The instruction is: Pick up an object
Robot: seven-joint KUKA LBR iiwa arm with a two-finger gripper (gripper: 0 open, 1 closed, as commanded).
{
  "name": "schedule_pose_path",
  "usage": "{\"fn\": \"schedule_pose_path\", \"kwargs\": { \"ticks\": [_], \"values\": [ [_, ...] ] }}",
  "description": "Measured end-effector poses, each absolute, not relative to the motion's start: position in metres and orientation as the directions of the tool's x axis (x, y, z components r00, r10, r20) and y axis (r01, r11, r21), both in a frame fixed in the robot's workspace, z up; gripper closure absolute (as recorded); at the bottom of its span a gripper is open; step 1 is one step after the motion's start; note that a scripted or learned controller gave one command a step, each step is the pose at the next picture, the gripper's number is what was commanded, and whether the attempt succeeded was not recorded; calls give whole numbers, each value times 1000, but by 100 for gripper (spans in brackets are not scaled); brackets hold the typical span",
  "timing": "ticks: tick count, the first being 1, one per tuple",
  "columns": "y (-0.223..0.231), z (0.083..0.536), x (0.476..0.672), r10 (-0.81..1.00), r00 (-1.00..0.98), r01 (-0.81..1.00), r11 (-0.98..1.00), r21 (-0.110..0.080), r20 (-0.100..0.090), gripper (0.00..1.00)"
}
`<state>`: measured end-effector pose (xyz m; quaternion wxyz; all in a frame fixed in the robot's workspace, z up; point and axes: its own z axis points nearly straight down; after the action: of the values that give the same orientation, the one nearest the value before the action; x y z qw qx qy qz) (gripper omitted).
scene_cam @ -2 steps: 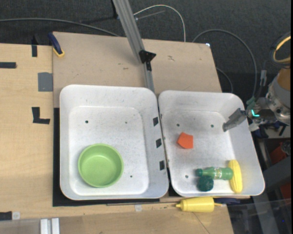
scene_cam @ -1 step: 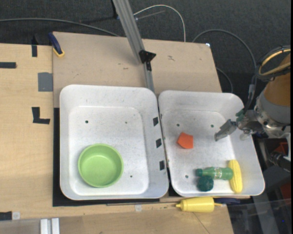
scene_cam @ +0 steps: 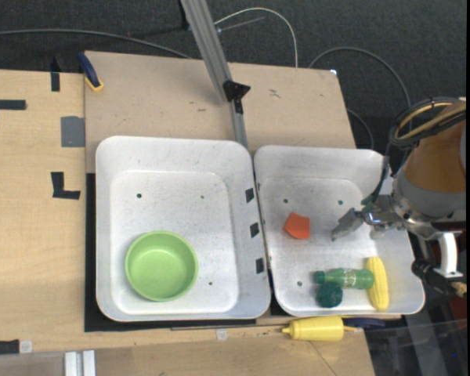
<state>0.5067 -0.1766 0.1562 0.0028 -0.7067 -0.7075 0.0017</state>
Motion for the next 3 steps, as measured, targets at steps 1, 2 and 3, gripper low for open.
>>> {"fn": "schedule_pose_path", "kwargs": {
  "ticks": [1,2,3],
  "values": [
    [-171,109,499,1000,-1,1000,1,-7,2,0],
    [-171,121,500,1000,-1,1000,1,-4,1,100],
    [-174,167,507,1000,-1,1000,1,2,-1,100]
  ]
}}
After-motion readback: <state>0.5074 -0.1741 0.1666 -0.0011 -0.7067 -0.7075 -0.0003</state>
